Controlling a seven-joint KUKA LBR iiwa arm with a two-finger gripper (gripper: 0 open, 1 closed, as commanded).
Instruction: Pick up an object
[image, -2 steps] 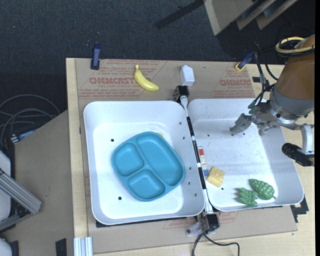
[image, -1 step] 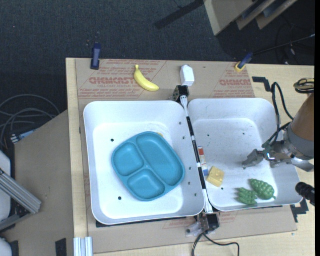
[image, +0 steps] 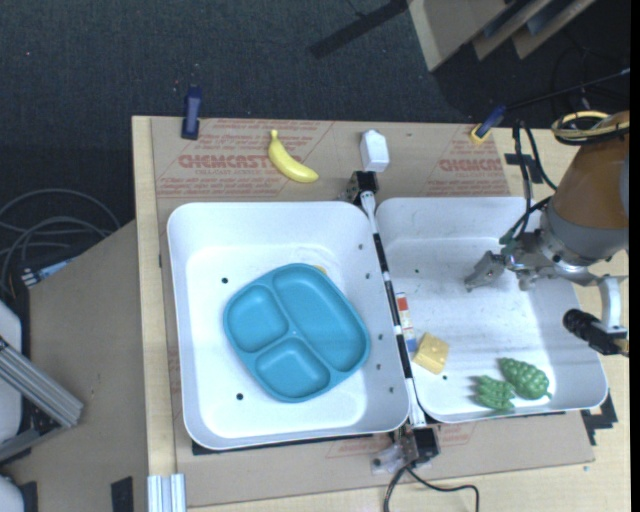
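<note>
grey arm (image: 590, 215) reaches in from the right, tool (image: 505, 275) fingers spread, empty.

Tray (image: 295, 330) in left bin (image: 190, 240); block (image: 432, 353), broccoli (image: 512, 383) in right bin (image: 440, 215).

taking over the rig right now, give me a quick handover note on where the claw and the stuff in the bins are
Claw: over the upper part of the right bin, fingers spread open, nothing between them.
Right bin: yellow block near the left wall, two green leafy toys by the front edge.
Left bin: blue divided plate.
On the bench behind the bins: banana.
Done: nothing picked up yet.
Left: bring the claw down on one object, probably the yellow block or the green toys as they lie nearest, close and lift.
</note>
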